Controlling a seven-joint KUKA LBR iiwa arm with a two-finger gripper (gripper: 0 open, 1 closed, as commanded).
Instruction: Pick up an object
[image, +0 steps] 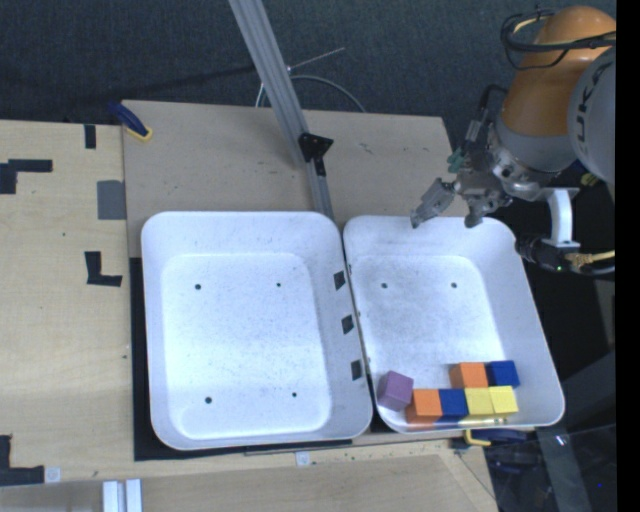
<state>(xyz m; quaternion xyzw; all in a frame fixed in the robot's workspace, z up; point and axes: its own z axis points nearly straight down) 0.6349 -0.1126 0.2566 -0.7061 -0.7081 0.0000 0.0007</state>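
Hand (442, 213) hangs open, holding nothing, over the right bin's (530, 290) far rim; blocks (460, 392) lie well apart, at its near edge.

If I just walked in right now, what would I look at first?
Probably the colourful blocks bunched in the near corner of the right bin: orange, blue and yellow ones, with a purple block at the left end. Then the big grey and orange arm at the top right, its gripper open above the far edge of that bin, holding nothing. The left bin is plain white next to it.
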